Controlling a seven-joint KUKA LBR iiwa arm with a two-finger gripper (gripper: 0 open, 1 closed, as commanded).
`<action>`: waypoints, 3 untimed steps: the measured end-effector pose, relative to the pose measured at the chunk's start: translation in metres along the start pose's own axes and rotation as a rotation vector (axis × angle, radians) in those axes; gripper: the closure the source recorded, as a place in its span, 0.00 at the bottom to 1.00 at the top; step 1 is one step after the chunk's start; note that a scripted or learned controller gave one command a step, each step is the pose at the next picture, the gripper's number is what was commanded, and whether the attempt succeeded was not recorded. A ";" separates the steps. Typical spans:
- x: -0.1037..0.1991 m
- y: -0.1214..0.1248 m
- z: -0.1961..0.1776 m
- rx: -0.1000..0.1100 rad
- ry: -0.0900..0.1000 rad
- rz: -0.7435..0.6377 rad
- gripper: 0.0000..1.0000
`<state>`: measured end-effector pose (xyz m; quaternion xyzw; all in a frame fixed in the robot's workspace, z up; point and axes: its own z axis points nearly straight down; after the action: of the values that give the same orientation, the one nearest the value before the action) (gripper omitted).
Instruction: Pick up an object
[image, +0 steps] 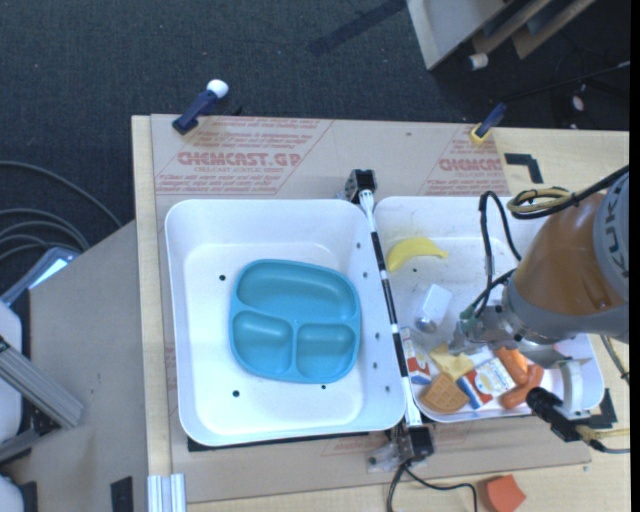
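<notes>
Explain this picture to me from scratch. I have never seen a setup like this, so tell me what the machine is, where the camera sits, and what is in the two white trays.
The camera is fixed above a bench and looks down at a slant. The grey and orange shape on the right is a robot arm reaching in; a program moves it, and its job is to pick up an object. Its gripper hangs low over the right bin, among the things there, and I cannot tell whether it holds anything.

The left bin holds a blue divided plate lying flat. The right bin holds a pile of small toy foods: a yellow banana towards the back, a round waffle-like biscuit at the front, an orange carrot-like piece, and several other small items too jumbled to name.
</notes>
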<state>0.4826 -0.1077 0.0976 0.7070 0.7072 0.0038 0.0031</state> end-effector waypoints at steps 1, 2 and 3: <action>0.000 0.035 -0.092 0.010 -0.001 0.000 1.00; 0.000 0.035 -0.092 0.011 -0.001 0.000 0.00; -0.051 0.030 0.013 0.010 -0.001 0.001 0.00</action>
<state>0.5131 -0.1585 0.0844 0.7075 0.7067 -0.0002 -0.0002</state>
